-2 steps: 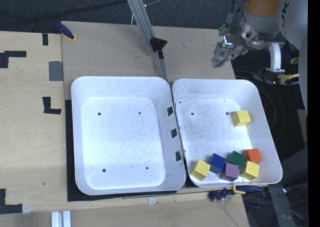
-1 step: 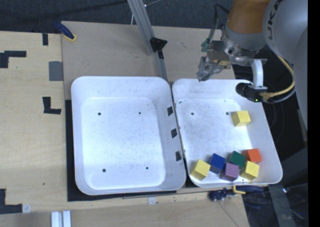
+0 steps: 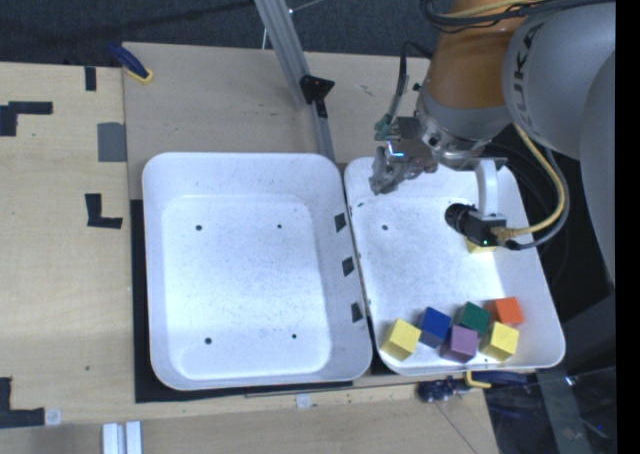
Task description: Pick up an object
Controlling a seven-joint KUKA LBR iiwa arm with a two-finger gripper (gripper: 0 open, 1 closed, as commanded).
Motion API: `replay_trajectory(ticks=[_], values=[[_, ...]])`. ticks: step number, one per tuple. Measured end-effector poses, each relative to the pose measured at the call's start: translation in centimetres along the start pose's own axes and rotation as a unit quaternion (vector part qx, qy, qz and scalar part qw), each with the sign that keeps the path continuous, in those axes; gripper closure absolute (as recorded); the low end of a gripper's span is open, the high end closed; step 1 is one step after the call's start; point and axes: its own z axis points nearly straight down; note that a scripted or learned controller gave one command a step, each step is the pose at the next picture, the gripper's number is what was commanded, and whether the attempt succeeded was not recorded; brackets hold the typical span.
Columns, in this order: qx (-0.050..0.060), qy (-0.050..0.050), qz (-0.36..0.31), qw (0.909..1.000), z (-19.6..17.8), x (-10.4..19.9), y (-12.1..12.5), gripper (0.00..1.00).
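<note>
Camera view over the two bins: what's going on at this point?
The grey arm's gripper hangs over the far end of the right bin, near the divide with the left bin, and nothing shows between its fingers. The blocks sit bunched at the near end of the right bin: two yellow blocks, blue, purple, green and orange. No pick yet.

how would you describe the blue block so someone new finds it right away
Look in the right white bin, at the cluster of small blocks along its near edge. The blue block sits second from the left, between the yellow block and the purple block; it is the only blue one.
</note>
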Motion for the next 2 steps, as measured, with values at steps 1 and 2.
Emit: replay_trajectory(ticks=[1, 2], values=[[0.000, 0.000, 0.000, 1.0000, 1.2, 3.1, -3.1, 1.00], [0.000, 0.000, 0.000, 1.0000, 1.5, 7.5, -7.3, 1.00]])
